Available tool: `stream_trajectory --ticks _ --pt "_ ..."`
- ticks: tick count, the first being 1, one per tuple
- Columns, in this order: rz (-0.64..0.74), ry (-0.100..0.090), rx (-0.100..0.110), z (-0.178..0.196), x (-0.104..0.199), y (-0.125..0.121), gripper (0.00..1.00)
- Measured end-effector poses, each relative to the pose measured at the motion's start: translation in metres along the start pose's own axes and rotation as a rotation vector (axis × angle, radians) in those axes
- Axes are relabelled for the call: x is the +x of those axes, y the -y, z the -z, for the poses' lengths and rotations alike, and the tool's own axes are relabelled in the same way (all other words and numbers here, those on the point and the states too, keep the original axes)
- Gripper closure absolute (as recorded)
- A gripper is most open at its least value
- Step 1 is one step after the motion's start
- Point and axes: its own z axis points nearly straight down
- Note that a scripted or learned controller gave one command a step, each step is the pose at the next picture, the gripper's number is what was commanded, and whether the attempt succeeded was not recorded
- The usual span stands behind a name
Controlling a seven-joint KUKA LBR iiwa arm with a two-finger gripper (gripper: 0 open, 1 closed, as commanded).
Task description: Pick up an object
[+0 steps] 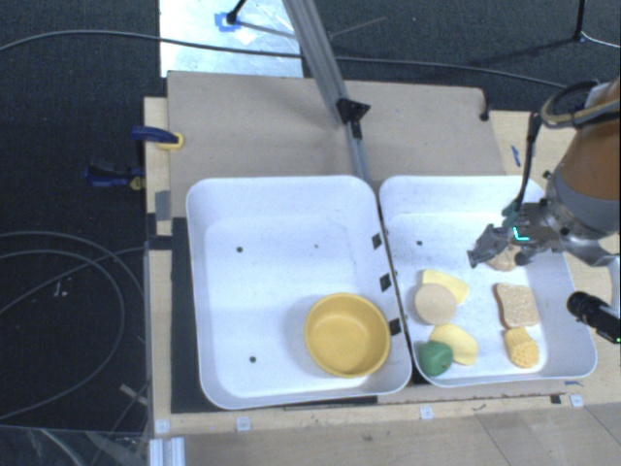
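While the arm point(592, 178) reached in over the right bin point(582, 362), we logged the contents near to far: green piece point(435, 359), waffle point(522, 349), yellow lump point(458, 342), toast point(516, 305), round slice point(435, 304), cheese wedge point(448, 283). The left bin point(218, 289) held a bowl point(346, 333). Farther back, the gripper point(497, 248) hovered over a tan item point(503, 257); we couldn't tell its finger state. We judged the approach step underway; next would call for a centred descent.
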Motion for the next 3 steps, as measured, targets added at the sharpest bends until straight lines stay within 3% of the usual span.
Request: stream_trajectory --ticks 1,3 --pt "0.000 0.000 0.000 0.000 0.000 0.000 0.00" --pt "-0.004 0.000 0.003 -0.103 -0.004 -0.004 0.00"
